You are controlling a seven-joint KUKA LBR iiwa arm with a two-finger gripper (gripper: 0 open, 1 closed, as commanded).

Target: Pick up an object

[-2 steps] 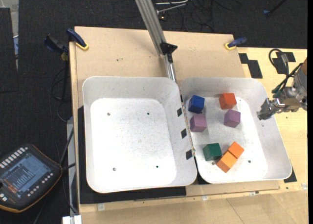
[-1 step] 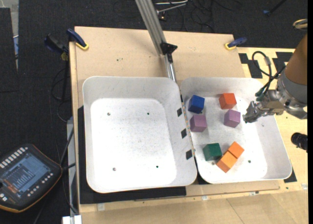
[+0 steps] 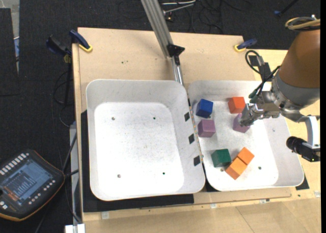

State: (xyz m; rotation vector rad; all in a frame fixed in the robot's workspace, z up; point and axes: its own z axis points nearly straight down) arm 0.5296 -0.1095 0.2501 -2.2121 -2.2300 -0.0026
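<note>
The pendant [image 3: 23,183] lies nearest. Rightward, my gripper [image 3: 248,117] sits over the purple block [image 3: 241,124] in the right bin [image 3: 285,176]; whether it pinches I cannot tell. I'd centre squarely, avoiding the orange cube [image 3: 236,105].

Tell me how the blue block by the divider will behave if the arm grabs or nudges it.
The blue block looks like a rigid cube with flat faces, so it should slide, not roll. It seems small and probably light. The purple block sits just below, so a downward push may bump it.
</note>
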